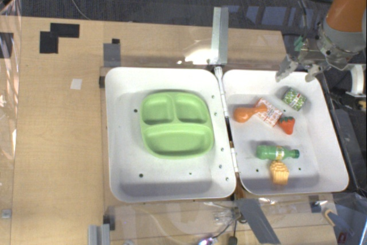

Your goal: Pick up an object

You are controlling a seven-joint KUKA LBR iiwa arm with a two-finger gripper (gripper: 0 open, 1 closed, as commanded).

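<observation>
My gripper hangs over the far right corner of the right bin, its two fingers spread apart with nothing between them. Just below it lies a small green and white can. Further left sit an orange drumstick-shaped toy, a red and white packet and a red strawberry-like piece. Toward the bin's front lie a green bottle and a tan ice-cream-cone toy.
The left bin holds a green divided plate. A metal post rises behind the seam between the bins. Wooden bench surface stretches to the left, with black marks near its far left corner.
</observation>
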